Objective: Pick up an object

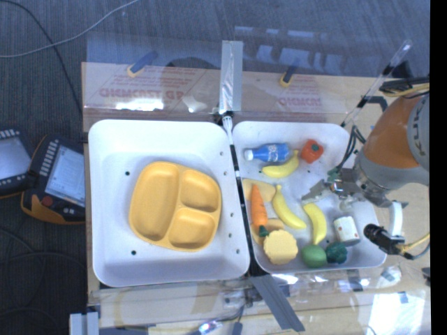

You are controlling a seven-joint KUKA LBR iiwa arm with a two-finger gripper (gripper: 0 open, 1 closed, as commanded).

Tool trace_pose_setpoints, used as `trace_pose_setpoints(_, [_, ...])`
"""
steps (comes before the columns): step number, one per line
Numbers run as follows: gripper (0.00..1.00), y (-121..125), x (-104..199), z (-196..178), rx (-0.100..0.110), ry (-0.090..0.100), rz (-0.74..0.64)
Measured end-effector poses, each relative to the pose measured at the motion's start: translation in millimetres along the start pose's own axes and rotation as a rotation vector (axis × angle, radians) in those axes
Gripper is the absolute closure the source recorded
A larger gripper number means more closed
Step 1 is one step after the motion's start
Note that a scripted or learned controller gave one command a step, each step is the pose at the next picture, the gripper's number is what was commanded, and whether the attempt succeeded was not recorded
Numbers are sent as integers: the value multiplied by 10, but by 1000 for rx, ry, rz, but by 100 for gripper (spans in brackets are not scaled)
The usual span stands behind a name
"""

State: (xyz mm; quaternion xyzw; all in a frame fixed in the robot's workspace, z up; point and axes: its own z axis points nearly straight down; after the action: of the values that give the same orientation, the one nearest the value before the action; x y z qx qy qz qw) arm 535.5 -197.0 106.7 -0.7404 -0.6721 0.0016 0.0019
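Camera view gives me the right bin [297, 128] full of toy food: bananas [288, 211], a carrot [258, 206], a blue bottle [268, 153], a tomato [312, 150]. My gripper [323, 188] hangs low just right of the bananas, nothing between its fingers; whether they are spread I cannot tell. I judge this the approach step; next I must settle over one piece and close.

- Single fixed camera sat above the bench, looking down at a slant.
- Both white bins fit in frame: left bin [105, 208], right bin [328, 132].
- Far side lay at frame top, with dark carpet [63, 19] beyond.
- Arm [398, 145] entered from the right.
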Motion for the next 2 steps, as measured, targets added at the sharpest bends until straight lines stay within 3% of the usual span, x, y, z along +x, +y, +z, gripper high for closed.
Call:
trace_pose_setpoints(1, [0, -59, 392, 162, -17, -8, -56])
trace_pose_setpoints(2, [100, -44, 410, 64, -20, -4, -57])
